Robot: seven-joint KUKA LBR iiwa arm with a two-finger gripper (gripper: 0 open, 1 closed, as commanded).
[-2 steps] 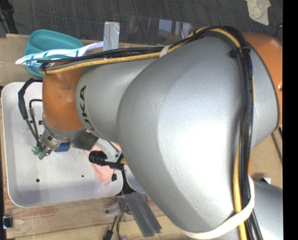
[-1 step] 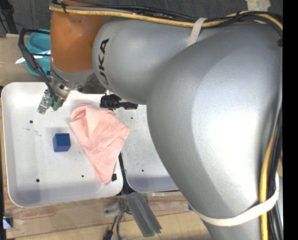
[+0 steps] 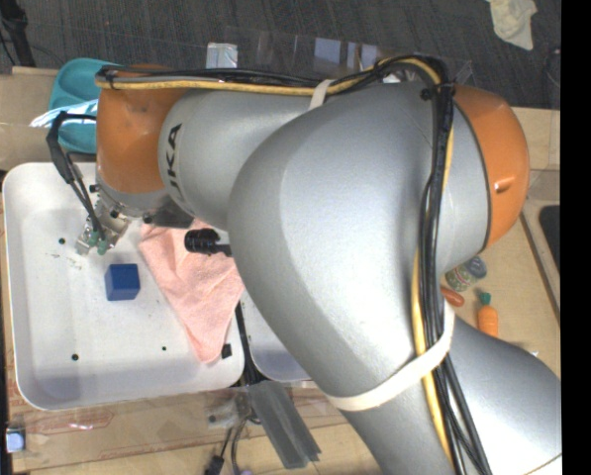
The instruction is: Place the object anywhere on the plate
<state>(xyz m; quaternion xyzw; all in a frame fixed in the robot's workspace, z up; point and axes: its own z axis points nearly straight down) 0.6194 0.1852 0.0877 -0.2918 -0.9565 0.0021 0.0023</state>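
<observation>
A dark carpeted floor lies behind the wooden tabletop [image 3: 547, 265], and a crumpled white rag [image 3: 508, 13] rests on that floor at the upper right. On the tabletop stand the two shallow white bins; the left bin [image 3: 38, 364] is mostly free to see, while the right one is almost fully covered by the big grey arm with its orange band.

The end effector [image 3: 99, 234] hangs over the upper part of the left bin, pointing down toward the bin floor. It is small and dark in this view, and I cannot tell how it stands or whether anything is inside it.

Just below and to the right of it lies a blue cube [image 3: 123, 281], flat on the bin floor and apart from the end effector. I judge this to be the object of the task (a plate is not something I can make out here; a teal thing [image 3: 77, 82] behind the arm at the upper left is too hidden to name). Right beside the cube, a pink cloth [image 3: 194, 283] lies spread and hangs partly over the bin wall toward the right bin.

The cube looks light, stiff and not fragile, probably foam or plastic. Its flat opposite faces should give a good hold from above, across the middle of two parallel sides. The cloth is near one side, so the other pair of faces seems safer. A few small toys [image 3: 470, 290] lie on the tabletop at the right.
</observation>
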